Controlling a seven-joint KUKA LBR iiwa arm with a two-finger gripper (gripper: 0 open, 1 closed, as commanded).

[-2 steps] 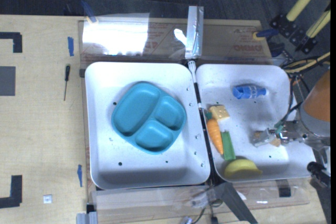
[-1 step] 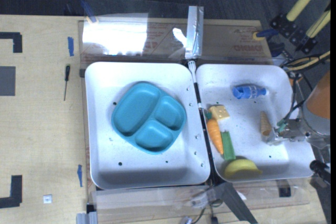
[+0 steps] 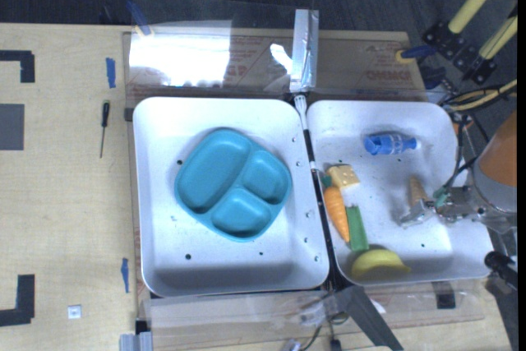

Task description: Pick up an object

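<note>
We count two white bins on the tabletop, the left bin (image 3: 156,177) and the right bin (image 3: 436,247). In the left one we see one blue divided plate (image 3: 233,182). In the right one we count five small things: one blue bottle (image 3: 389,144), one cheese wedge (image 3: 343,176), one carrot (image 3: 335,212), one green stick (image 3: 356,227) and one yellow banana (image 3: 377,261).

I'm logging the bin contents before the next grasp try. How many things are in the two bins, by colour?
Blue: 2, the divided plate and the bottle
Orange: 1, the carrot
Green: 1, the green stick
Yellow: 2, the cheese wedge and the banana
Total: 6
</note>
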